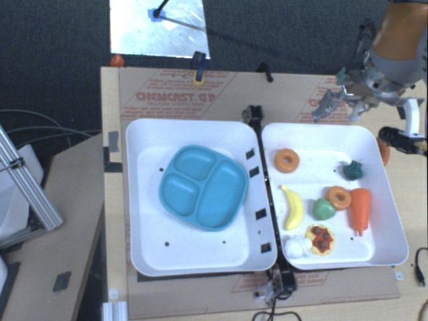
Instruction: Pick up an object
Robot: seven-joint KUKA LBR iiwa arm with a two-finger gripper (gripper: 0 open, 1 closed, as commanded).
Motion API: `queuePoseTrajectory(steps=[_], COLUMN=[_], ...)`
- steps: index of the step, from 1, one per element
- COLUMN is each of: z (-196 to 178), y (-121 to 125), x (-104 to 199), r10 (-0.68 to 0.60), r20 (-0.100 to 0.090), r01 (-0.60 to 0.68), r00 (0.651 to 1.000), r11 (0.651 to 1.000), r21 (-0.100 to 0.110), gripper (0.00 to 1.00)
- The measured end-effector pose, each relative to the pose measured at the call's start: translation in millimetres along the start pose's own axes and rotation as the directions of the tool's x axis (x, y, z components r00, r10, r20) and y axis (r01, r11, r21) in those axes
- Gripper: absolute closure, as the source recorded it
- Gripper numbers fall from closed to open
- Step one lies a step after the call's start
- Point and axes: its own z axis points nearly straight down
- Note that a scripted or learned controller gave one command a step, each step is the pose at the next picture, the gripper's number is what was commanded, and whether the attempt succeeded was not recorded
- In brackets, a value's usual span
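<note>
Right bin [374, 139]: two donuts [287, 160], one banana [291, 207], one carrot [360, 210].

cardboard-covered bench [180, 92], two white bins [144, 179] side by side

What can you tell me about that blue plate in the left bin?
The blue plate is a sky-blue divided dish, seemingly smooth plastic, roughly a rounded square with three compartments: two smaller ones on one side and a larger one on the other. It lies flat, right side up, turned at an angle to the walls of the left bin, near the middle of its floor. Nothing lies in its compartments, and it touches nothing but the bin floor beneath it.
</note>
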Motion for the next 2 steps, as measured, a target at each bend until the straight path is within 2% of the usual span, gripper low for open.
queuePoseTrajectory(steps=[1, 2], z=[176.5, 182.3], y=[9.2, -44.7], x=[-15.0, 1.4], r10=[0.003, 0.002], r20=[0.000, -0.002], r01=[-0.003, -0.002], r00=[1.000, 1.000], r11=[1.000, 1.000], r21=[0.003, 0.005], gripper=[0.00, 0.00])
